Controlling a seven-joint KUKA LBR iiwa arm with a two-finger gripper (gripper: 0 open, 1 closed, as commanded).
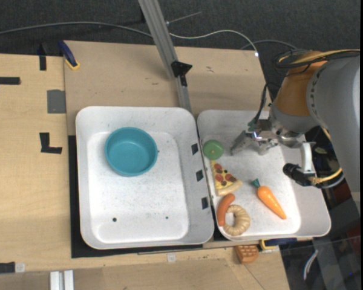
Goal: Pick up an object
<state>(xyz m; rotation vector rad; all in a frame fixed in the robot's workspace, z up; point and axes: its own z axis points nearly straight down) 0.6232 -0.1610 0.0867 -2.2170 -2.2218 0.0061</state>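
The right bin [308, 222] holds a green round piece [213, 149], a pizza slice [222, 177], an orange carrot [271, 202], a tan ring-shaped donut [237, 219] and an orange sausage [224, 205] curled beside it. My gripper [251, 148] hovers over the upper middle of this bin, right of the green piece and above the carrot. Its fingers [238, 144] are spread open with nothing between them.
A blue bowl [130, 151] sits in the upper part of the left bin [139, 222]. A grey pole [163, 41] slants down to the bins' shared edge. Cables and a black fitting [302, 173] hang off the wrist at the right.
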